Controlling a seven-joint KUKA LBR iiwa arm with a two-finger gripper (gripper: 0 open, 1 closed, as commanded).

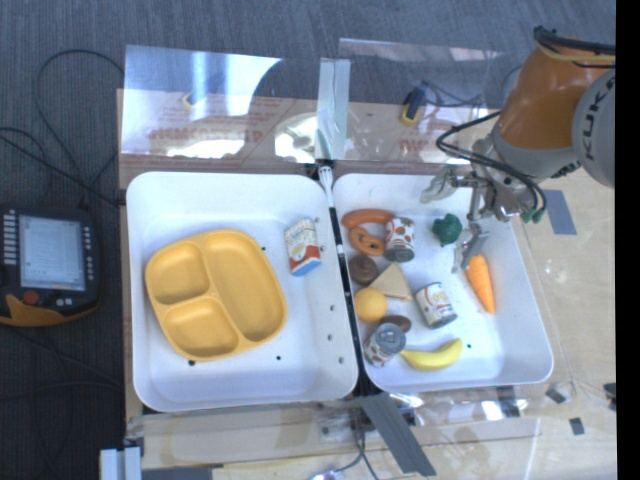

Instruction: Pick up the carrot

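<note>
Viewing right bin [520, 353]: we locate carrot [481, 281] near right wall, tip toward lower right, lying flat. Hand [470, 236] sits just above carrot's upper end; contact possibly made, view unclear. We see fingers part-open, nothing between them. Green item [447, 229] just left of hand.

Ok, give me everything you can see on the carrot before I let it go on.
The carrot is a small orange cone, smooth and plastic-looking, with no green top that I can make out. It lies flat on the floor of the right bin, near its right wall, thick end up-left and tip pointing down-right. The tool hangs just above its thick end; contact cannot be told. Nothing else touches it.
</note>
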